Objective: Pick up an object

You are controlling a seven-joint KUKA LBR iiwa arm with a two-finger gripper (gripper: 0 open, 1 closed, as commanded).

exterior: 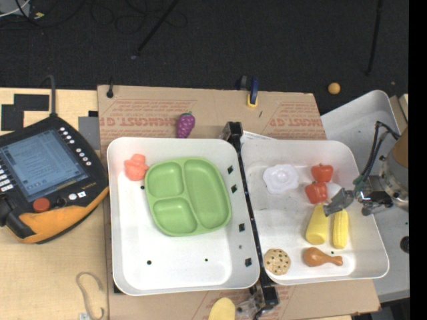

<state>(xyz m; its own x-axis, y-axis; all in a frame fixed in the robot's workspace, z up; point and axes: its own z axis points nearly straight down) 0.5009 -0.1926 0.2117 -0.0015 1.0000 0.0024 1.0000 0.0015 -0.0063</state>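
Note:
My gripper (351, 204) hangs low over the right edge of the right bin (363, 262), open, with nothing between its fingers. Its left finger (335, 203) is just above the tops of a corn cob (340, 231) and a yellow block-like piece (316, 227). Close by to the left lie a red tomato (316, 193) and a red pepper (322, 173). A white round piece (280, 177) is further left. A drumstick (321, 257) and a cookie (276, 261) lie at the bin's front.
The left bin (127, 259) holds a green divided plate (187, 195) and a pink toy (135, 167). Purple grapes (185, 124) sit on the cardboard behind it, and a yellow fruit (222, 309) in front. A teach pendant (47, 172) lies far left.

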